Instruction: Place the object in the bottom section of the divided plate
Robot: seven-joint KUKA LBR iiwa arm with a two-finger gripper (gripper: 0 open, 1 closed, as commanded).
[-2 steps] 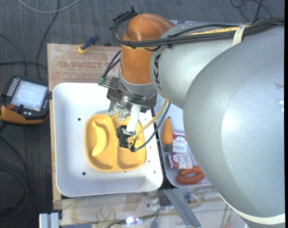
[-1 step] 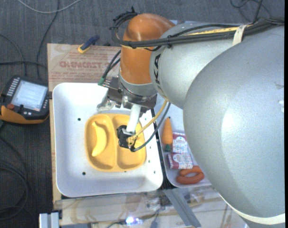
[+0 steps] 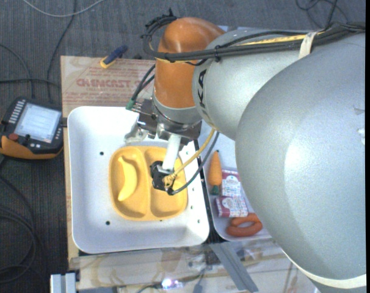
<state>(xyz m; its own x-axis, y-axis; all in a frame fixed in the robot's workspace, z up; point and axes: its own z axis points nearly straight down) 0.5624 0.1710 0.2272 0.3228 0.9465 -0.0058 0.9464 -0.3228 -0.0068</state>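
A yellow divided plate lies in the left white bin. A yellow banana rests in the plate's large left section. My gripper hangs over the plate's upper edge, below the orange wrist band, and the wrist hides most of it. Nothing can be seen held in it. The arm also covers part of the plate's right sections.
The right bin holds an orange carrot, a red-and-white packet and a red sausage; the arm covers the remainder of it. A teach pendant lies on the floor left of the bench.
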